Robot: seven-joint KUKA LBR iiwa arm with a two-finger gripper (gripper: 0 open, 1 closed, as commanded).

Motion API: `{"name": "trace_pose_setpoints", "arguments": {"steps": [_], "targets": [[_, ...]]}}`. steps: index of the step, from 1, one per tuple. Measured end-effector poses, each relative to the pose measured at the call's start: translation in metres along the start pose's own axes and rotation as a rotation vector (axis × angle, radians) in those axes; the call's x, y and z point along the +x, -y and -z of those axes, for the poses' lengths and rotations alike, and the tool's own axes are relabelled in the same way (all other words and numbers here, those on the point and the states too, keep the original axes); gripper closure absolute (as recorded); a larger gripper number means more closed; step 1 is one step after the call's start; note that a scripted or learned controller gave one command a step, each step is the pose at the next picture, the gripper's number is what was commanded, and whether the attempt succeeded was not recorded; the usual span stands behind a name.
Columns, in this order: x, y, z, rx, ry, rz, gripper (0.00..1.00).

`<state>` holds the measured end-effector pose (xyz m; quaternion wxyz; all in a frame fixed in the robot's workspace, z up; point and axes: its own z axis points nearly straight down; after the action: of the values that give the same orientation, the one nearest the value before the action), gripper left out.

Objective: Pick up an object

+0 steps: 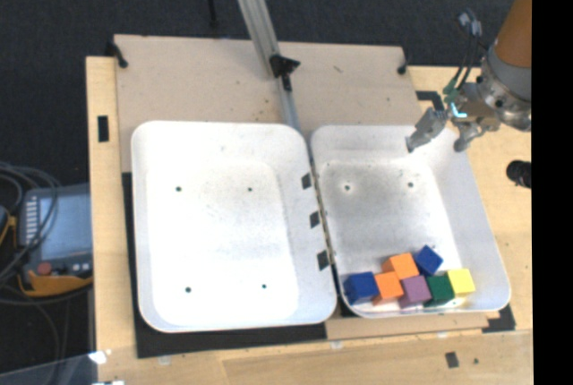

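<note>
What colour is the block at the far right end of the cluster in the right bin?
Yellow. The yellow block sits beside a green block, seen clearly in the camera view.

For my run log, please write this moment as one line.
gripper: open, holding nothing, over far edge of right bin | blocks: clustered in near corner of right bin | pick: not yet done

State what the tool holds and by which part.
Nothing. The tool hangs open over the right bin's far corner, apart from the blocks at its near edge.
</note>
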<state>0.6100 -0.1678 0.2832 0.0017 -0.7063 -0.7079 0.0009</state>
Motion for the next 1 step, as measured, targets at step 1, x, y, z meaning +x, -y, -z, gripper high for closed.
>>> {"name": "trace_pose_setpoints", "arguments": {"steps": [1], "targets": [[-0.0001,-0.0007,0.0029,-0.005,0.002,0.001,0.0]]}}
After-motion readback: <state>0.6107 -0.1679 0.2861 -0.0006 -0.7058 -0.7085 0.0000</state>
